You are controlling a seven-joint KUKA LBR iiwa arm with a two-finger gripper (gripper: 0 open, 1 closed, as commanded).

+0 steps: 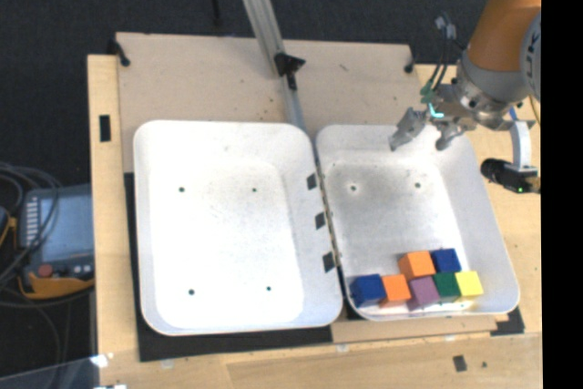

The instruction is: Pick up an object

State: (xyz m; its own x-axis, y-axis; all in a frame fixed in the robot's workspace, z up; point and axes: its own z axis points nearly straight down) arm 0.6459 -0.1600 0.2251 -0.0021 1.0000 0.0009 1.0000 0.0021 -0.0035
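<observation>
The gripper (428, 133) hangs over the far edge of the right bin (383, 214), near that bin's far right corner, with its two fingers spread apart and nothing between them; that open, unloaded stance suits an approach, since the task asks for a pick and no object is yet within its reach. The arm (501, 32) comes in from the bench's right side, its orange band above the wrist, tilted so the fingers point down and inward over the bin.

The objects lie well apart from the gripper, gathered against the near edge of the right bin towards its near right corner; they are small cubes packed touching one another, which I judge leaves little room for a finger to slip between them. On the outer left sits a blue cube (367, 288), beside it an orange cube (397, 288), then a purple cube (424, 291), a green cube (446, 285) and a yellow cube (469, 283); behind these stand a second orange cube (417, 263) and a second blue cube (445, 260). The blue cube at the row's end has one free side, so it seems the easier target.

The left bin (228, 223) lies alongside, sharing a middle edge with the right one; the bench (100, 105) carries both.
</observation>
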